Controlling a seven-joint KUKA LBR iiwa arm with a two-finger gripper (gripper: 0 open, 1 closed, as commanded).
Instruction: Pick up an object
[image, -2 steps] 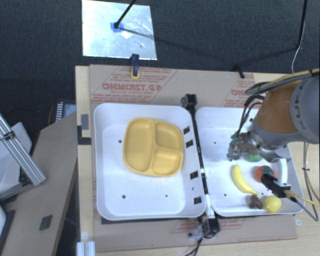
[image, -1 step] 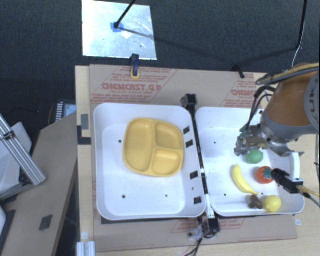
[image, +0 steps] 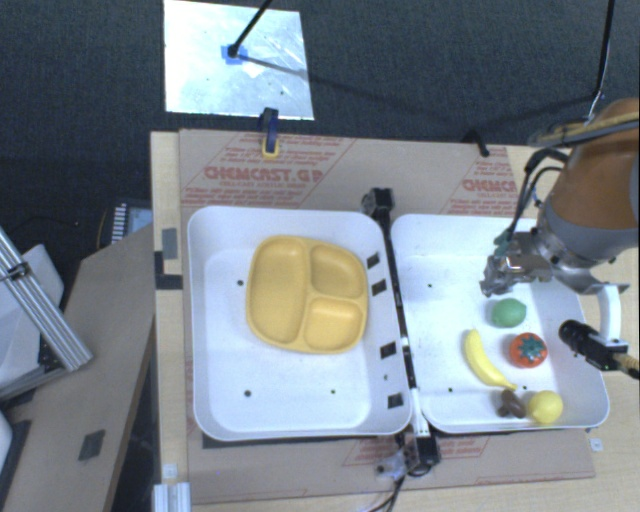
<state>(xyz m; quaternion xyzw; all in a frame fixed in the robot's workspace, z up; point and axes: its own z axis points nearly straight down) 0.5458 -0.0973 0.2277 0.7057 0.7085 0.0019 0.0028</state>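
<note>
Nearest the camera, a lemon (image: 546, 406) and a small brown object (image: 511, 403) lie by the front rim of the right bin (image: 440, 300), with a banana (image: 484, 361), a tomato (image: 528, 350) and a green ball (image: 508, 312) behind them. The gripper (image: 500, 273) hangs just above the ball; whether its fingers are spread or closed cannot be told. Nothing appears lifted, so the pick seems not yet made. The ball sits clear of the rims; the tomato lies near. The left bin (image: 215, 330) bears a yellow tray (image: 305, 293).

In the right bin you see a green ball (image: 508, 312) and a tomato (image: 528, 350). A banana (image: 485, 361), lemon (image: 545, 407) and brown lump (image: 511, 403) lie nearer its front.
</note>
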